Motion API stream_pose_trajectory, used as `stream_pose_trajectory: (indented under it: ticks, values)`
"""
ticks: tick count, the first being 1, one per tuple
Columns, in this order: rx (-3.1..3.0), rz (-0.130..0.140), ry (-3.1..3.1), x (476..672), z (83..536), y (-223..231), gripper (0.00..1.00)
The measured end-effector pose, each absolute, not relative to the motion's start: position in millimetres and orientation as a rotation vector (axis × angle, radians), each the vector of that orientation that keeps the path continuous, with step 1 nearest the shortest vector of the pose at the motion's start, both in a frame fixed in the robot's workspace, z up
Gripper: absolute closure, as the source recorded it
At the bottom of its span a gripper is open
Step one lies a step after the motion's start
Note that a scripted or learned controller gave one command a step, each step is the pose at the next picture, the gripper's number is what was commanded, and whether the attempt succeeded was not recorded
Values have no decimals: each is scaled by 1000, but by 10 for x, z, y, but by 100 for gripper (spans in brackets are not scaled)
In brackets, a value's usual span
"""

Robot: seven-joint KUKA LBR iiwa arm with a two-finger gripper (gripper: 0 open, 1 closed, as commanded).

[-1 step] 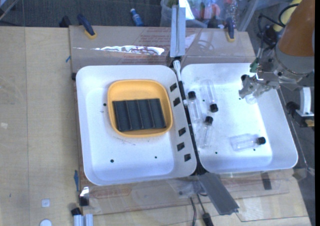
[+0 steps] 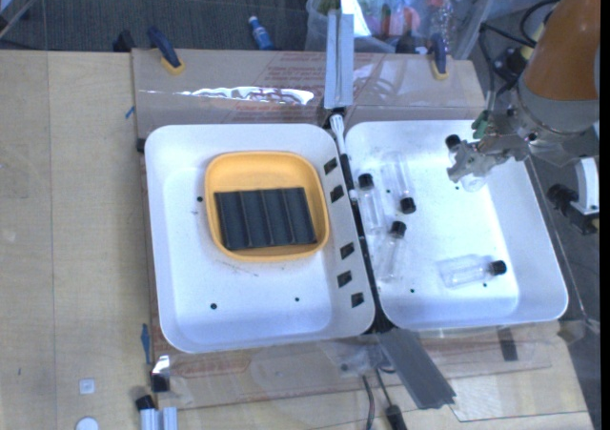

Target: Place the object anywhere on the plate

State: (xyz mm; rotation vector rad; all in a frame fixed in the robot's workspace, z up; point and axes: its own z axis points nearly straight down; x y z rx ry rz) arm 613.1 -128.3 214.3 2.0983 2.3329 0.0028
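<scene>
Fingers [image 2: 474, 163] above right bin; clear vials [image 2: 469, 271] black-capped.

Two white bins [image 2: 181, 314], one yellow plate [image 2: 262, 169], several clear vials [image 2: 469, 271].

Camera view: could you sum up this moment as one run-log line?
gripper: over right bin, upper part | clear vials: lying in right bin | yellow plate: left bin, holding dark ridged insert | placement: not yet done

Yellow plate [image 2: 221, 174] in left bin; clear vials [image 2: 470, 271] in right.
</scene>
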Motion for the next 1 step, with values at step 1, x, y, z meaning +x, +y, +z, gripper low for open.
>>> stream_pose_trajectory:
  ticks: [1]
  values:
    - [1814, 3, 2559, 6261, 2367, -1167, 100]
